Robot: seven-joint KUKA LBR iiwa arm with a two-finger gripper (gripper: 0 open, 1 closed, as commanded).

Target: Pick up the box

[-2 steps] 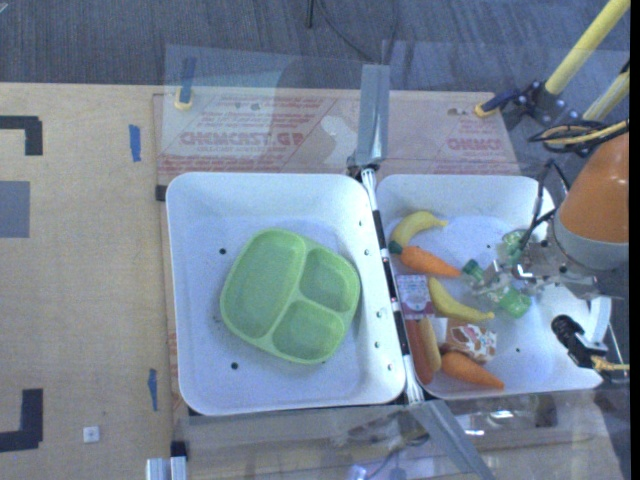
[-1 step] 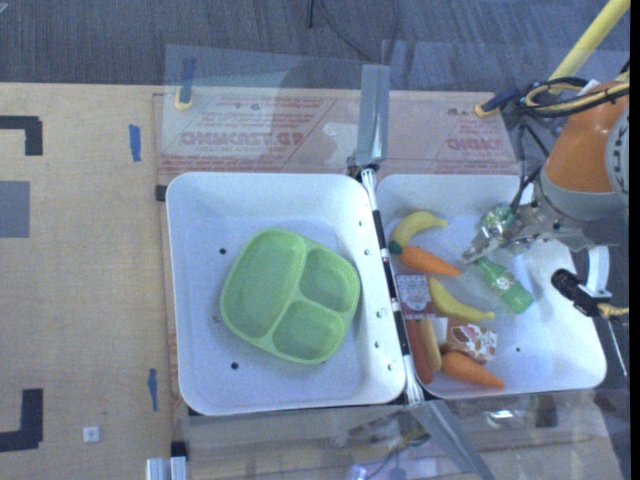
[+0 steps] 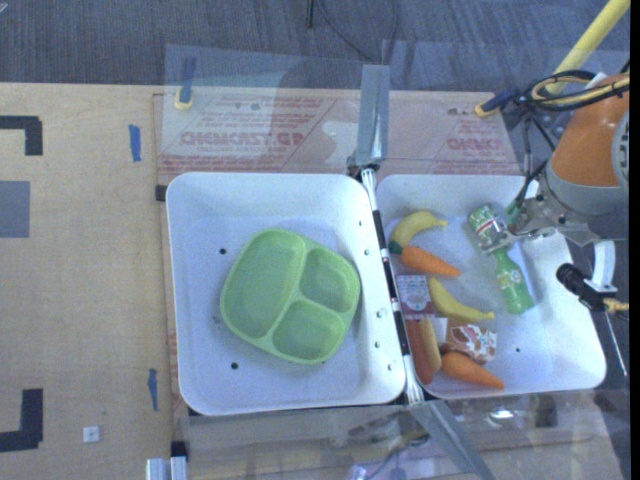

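1. One small box (image 3: pixel 412 293), white with red print, lies flat in the right bin (image 3: pixel 590 366). It sits close against that bin's left wall, about halfway along it.
2. Two toy foods flank the box. An orange carrot (image 3: pixel 430 261) lies just above it in the camera view. A yellow banana (image 3: pixel 458 305) curves away just to its right.
3. A bun with a sausage (image 3: pixel 425 348) lies just below the box, along the same wall.
4. Beside the bun sits a small red-and-white patterned piece (image 3: pixel 472 340). A second carrot (image 3: pixel 470 370) lies under it, near the bin's lower edge.
5. A second banana (image 3: pixel 418 226) lies near the bin's upper left corner, just above the first carrot.
6. A green bottle (image 3: pixel 512 283) lies on its side in the middle right of the bin, well apart from the box.
7. A green-and-white packet (image 3: pixel 487 224) sits above the bottle, near the bin's upper edge.
8. The gripper (image 3: pixel 520 232) is low over the upper right part of the right bin. It is right beside the green-and-white packet and well apart from the box.
9. How far the gripper is open cannot be told from this angle. It is also unclear whether it has hold of anything. The box is plainly not in it.
10. The grey arm with its orange band (image 3: pixel 590 153) comes in from the right, above the bin's upper right corner.
11. The left bin (image 3: pixel 180 268) holds a light green divided plate (image 3: pixel 290 296), lying slightly turned near its middle.
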